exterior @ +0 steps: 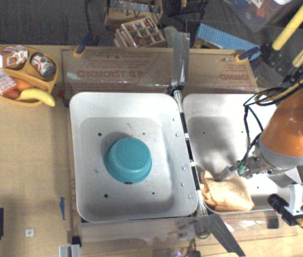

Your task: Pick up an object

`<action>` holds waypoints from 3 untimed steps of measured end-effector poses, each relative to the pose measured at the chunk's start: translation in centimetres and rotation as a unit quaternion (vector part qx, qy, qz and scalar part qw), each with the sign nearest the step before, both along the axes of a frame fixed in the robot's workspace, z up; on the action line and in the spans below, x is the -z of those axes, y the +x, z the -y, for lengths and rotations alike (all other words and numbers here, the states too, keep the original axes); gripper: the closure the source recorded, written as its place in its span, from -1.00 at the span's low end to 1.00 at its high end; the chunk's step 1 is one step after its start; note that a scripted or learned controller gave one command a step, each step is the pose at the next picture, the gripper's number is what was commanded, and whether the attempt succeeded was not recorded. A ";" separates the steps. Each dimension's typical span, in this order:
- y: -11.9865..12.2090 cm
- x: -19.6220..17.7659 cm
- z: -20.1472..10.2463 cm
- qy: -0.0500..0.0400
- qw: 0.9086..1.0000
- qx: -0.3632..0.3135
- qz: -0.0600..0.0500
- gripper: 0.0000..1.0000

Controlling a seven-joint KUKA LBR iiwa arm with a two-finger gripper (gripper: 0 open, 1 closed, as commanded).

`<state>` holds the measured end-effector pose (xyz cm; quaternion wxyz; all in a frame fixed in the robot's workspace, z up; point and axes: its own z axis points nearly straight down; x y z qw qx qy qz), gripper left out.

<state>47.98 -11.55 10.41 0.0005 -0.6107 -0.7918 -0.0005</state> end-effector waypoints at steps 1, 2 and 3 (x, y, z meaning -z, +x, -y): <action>0.2 1.5 0.1 0.001 0.999 0.043 0.002 -1.00; 7.8 -3.0 -1.6 -0.001 1.000 0.015 0.001 -1.00; 2.9 1.4 -0.9 -0.001 1.000 0.001 0.006 -1.00</action>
